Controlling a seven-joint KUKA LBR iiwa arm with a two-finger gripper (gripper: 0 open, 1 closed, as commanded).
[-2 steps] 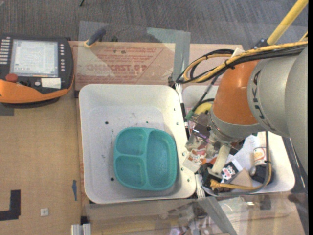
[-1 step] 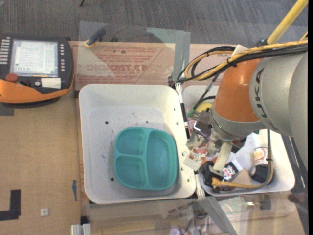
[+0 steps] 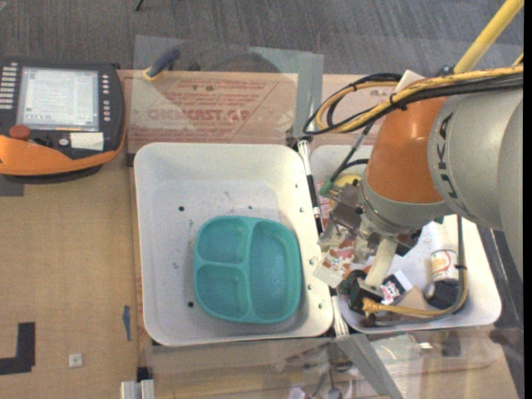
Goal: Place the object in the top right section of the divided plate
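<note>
A teal divided plate (image 3: 247, 268) lies in the left white bin (image 3: 166, 181), with one long section on its right side and two smaller ones on its left. All of its sections are bare. My gripper (image 3: 368, 260) hangs below the orange wrist band over the left part of the right bin (image 3: 486, 293), low among a heap of small objects. Directly around it are a red-and-white packet (image 3: 336, 262) and a black-and-white piece (image 3: 393, 286). The wrist hides what lies straight beneath it.
The right bin also holds a small white bottle with an orange band (image 3: 441, 264), a yellowish curved piece (image 3: 407, 311) and dark items. A teach pendant (image 3: 58, 115) rests on the bench at the far left. Yellow and black cables (image 3: 357, 94) loop behind the arm.
</note>
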